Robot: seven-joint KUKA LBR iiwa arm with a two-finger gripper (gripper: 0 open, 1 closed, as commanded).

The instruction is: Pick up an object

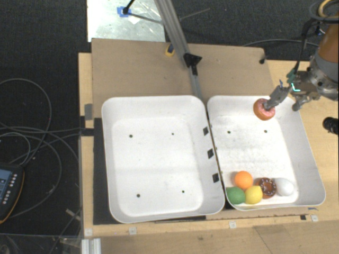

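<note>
A pink frosted donut [263,110] sits at the far edge of the right bin [254,142], near its back right corner. My gripper [282,107] hovers over that corner, open, with its fingers spread apart. The tip of the left finger [275,97] touches or overlaps the donut's right side. The other finger [300,102] stands well off to the right, so the donut is not between them. The grey arm with its orange band comes in from the right edge.
At the right bin's near edge lie an orange ball [243,180], a green fruit [236,196], a yellow fruit [254,194], a chocolate donut [267,187] and a white egg [285,187]. The left bin [153,157] adjoins it. A grey pole [177,33] slants over the bench's far side.
</note>
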